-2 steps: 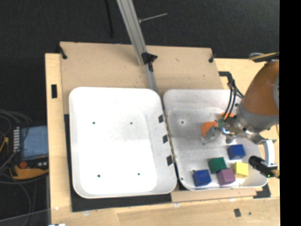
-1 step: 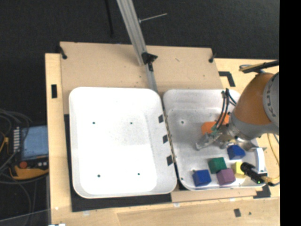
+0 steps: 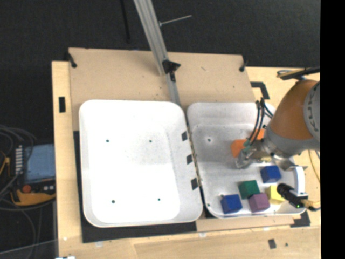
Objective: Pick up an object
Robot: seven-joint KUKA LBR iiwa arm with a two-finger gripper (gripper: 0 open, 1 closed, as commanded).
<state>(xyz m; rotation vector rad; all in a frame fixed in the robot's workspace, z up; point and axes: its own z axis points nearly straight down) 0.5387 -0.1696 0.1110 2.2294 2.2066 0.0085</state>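
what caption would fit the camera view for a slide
KUKA arm's gripper lowered into the right bin beside an orange object, with blue, green, purple and yellow blocks clustered near the bin's front edge.

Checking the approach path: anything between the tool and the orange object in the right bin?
Nothing visible. The tool sits right against the orange object on the bare floor of the right bin. The coloured blocks lie nearer the bin's front edge, apart from it.

The arm (image 3: 294,120) was cut off at the right edge; it partly hid an orange block (image 3: 237,147) and the bin's (image 3: 215,117) right wall.
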